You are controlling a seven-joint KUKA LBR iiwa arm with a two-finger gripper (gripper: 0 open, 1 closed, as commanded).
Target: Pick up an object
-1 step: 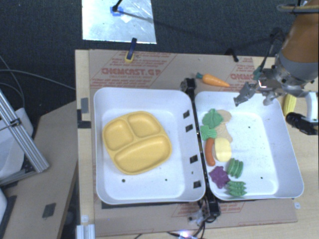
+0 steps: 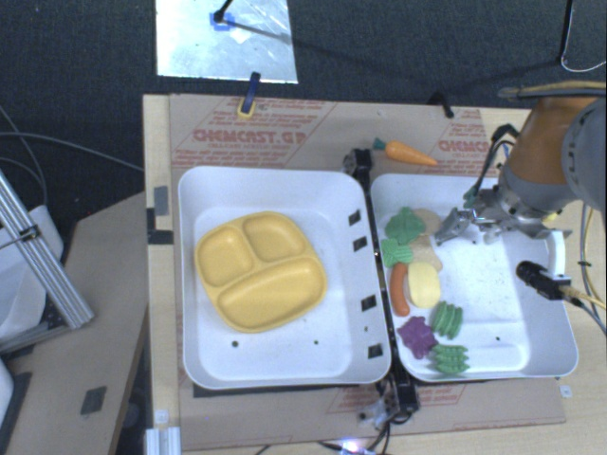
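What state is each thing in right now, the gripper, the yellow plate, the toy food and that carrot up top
Gripper: low over the right bin, beside the green leafy toy; no toy seen between its tips.
Yellow divided plate: flat in the left bin, right side up.
Toy foods: clustered along the right bin's left side, lying loose.
Carrot: lying on the bench outside the bins.

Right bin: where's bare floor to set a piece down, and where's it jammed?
Bare floor in the right bin runs from the toy food to its right wall, below the gripper. Crowded: left side, from green leafy piece past yellow piece to purple piece. Left bin: free around the yellow plate.
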